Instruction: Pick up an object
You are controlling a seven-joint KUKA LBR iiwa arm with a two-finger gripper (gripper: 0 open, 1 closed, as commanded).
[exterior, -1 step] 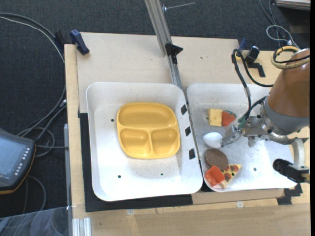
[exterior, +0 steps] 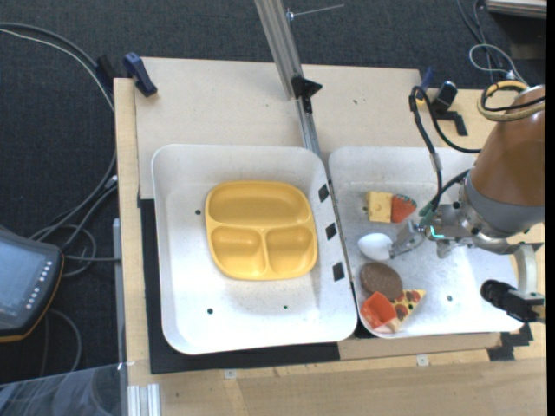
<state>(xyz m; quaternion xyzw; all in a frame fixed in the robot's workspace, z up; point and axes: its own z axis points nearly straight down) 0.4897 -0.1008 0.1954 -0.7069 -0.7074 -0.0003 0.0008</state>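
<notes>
The right bin [exterior: 460,315] holds several toy foods. A yellow cheese wedge [exterior: 378,205] lies beside a red piece [exterior: 403,209] near the bin's middle. Below them come a white egg [exterior: 375,246], a brown round patty [exterior: 381,278], a red-orange piece [exterior: 379,308] and a small pizza slice [exterior: 409,300] at the front rim. My gripper [exterior: 404,244] reaches in from the right, low over the bin floor. Its tip is just right of the egg and above the patty. I see nothing held in it.
The left bin [exterior: 173,258] holds a yellow divided plate [exterior: 260,230]. A slanted metal rail [exterior: 286,42] runs down to the gap between the bins. The arm's orange and grey body [exterior: 512,172] covers the right bin's far right side.
</notes>
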